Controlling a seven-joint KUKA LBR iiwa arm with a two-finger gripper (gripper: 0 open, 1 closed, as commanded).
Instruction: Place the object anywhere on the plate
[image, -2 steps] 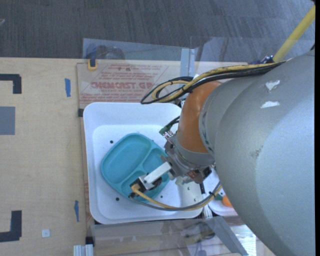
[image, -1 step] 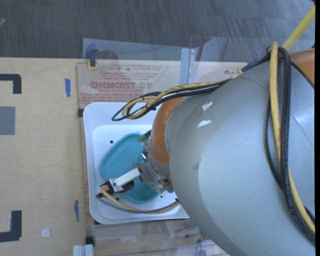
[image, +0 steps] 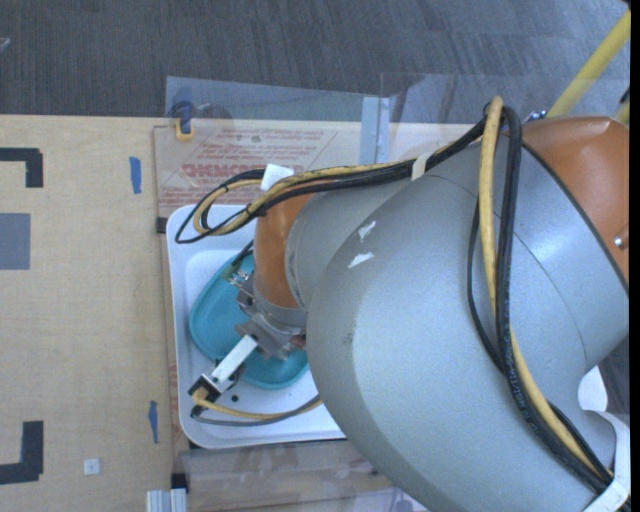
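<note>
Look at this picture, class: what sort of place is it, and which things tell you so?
Probably a robotics lab or test bench: a big grey robot arm trailing cables reaches over a white bin holding a teal plate, beside a wooden benchtop marked with tape.

Plate (image: 215, 318) in the bin (image: 181, 300), arm (image: 430, 330) above both, reaching from the right

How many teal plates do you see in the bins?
1. The teal plate lies in the white bin, partly under the arm; the arm may hide other plates.
</note>
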